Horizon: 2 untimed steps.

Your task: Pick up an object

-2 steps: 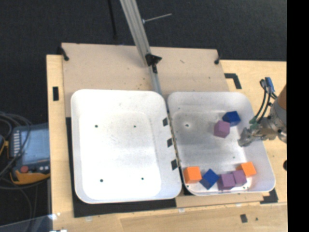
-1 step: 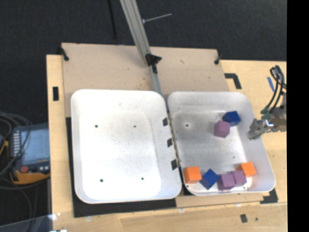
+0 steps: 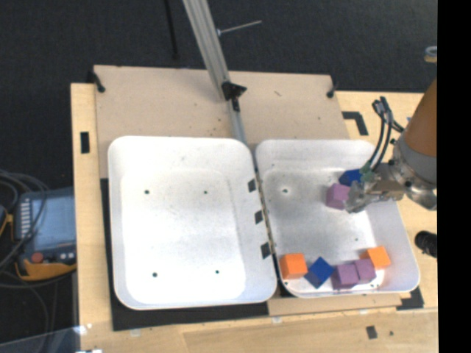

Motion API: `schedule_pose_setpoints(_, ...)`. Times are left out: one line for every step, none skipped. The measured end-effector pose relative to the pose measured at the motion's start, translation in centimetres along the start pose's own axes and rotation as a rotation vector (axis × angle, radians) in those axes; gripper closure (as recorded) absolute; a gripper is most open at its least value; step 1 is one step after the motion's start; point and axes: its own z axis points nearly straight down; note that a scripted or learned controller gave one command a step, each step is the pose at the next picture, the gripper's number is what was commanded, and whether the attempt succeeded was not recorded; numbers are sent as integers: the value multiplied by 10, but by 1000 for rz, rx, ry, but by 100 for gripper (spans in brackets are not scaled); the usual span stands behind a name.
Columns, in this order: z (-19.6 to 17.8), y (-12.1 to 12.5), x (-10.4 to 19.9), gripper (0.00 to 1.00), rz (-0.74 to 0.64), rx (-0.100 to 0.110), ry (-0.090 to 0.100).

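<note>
Where the claw (image 3: 356, 195) hovers, a matte purple cube (image 3: 337, 195) alongside.

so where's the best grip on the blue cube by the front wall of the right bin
Judging by its pose, come straight down on the small blue cube and pinch its two free faces along the diagonal. It sits turned like a diamond, with an orange cube left and a purple cube right.

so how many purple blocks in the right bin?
3. One purple block sits mid-bin right beside the claw; two purple blocks touch side by side along the near wall. The arm may hide more.
</note>
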Motion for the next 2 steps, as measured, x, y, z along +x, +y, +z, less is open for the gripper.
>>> schedule_pose_setpoints(16,6,49,100,1,1,0)
schedule_pose_setpoints(23,20,100,100,1,1,0)
